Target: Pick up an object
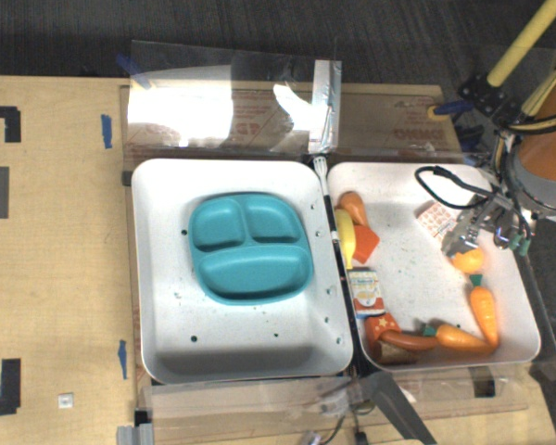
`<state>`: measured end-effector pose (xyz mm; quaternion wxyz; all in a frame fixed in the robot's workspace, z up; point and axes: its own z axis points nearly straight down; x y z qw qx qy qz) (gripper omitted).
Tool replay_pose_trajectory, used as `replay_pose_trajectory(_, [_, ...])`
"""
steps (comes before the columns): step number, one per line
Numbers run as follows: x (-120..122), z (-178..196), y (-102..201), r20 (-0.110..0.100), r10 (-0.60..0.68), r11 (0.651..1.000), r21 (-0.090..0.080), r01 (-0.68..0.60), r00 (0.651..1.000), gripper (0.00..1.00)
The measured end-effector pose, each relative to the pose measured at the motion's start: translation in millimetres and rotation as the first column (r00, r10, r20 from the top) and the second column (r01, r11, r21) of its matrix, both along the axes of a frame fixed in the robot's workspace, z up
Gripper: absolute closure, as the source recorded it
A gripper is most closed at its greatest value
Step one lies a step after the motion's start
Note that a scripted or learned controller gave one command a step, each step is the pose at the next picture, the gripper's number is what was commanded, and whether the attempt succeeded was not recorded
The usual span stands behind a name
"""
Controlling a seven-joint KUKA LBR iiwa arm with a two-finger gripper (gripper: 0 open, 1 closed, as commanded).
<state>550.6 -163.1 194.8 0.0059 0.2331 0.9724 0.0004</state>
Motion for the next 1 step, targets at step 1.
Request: replay_pose_trajectory(1, [56.8,-9.0,79.2,-0.004,0.075,0.997,0.004,-0.075,0.997,1.0])
